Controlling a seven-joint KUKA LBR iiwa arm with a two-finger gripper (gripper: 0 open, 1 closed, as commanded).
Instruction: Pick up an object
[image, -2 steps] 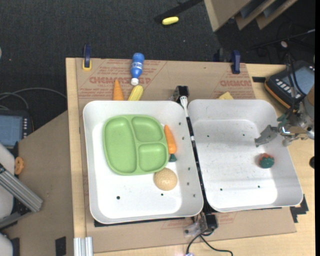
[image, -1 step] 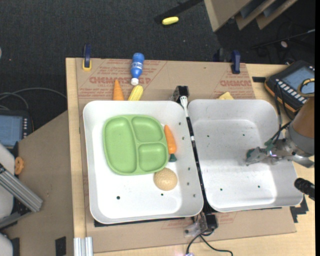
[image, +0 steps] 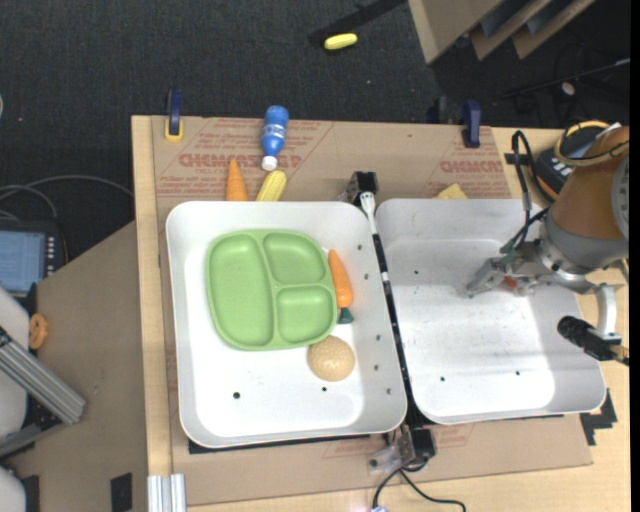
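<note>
The gripper (image: 490, 278) hangs low over the right bin (image: 470, 380), its fingers spread narrowly with nothing between them. In the left bin (image: 200, 400) lies a green divided tray (image: 245, 290); a tan round bun (image: 331, 358) touches its lower edge, and a carrot (image: 341, 278) lies along its right side
</note>
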